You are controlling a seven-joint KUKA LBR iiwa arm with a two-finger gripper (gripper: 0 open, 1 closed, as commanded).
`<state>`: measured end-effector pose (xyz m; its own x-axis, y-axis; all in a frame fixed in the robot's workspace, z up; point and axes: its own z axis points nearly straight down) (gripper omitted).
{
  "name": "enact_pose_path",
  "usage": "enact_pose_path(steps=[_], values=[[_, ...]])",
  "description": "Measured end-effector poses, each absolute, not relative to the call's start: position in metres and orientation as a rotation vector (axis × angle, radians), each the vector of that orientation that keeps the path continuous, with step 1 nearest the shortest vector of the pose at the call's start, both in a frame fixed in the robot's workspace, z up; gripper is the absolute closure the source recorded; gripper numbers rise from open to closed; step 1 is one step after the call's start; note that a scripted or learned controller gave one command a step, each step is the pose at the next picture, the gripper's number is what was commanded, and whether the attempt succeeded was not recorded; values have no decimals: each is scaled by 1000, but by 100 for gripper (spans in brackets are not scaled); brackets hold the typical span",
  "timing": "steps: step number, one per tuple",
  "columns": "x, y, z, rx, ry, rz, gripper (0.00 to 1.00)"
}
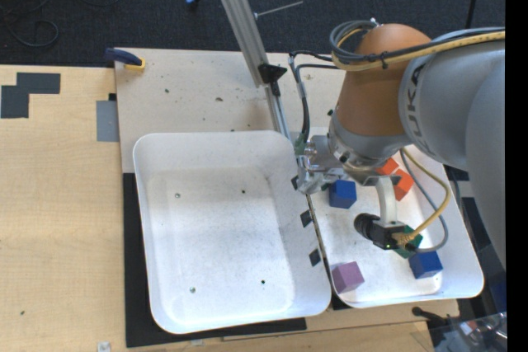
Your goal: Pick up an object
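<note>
The right bin (464,288) holds several small blocks. A blue cube (342,194) lies near its left wall, and an orange block (398,179) shows partly under the arm. Closer to the front are a purple cube (347,275) and a second blue cube (426,264), with a small green piece (411,244) beside it. My gripper (310,175) hangs low at the right bin's left rim, just left of the first blue cube. The wrist hides its tips.
The left bin (147,154) lies beside the right one. A slanted aluminium bar (243,21) rises from the bench behind the bins. A small blue and yellow item (124,58) lies at the bench's far left corner.
</note>
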<state>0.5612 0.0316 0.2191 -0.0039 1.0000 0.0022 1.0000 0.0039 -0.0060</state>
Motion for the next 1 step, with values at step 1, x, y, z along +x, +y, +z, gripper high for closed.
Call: enact_pose_path(steps=[1], values=[[562, 75, 229, -2217, -2223, 3, 100]])
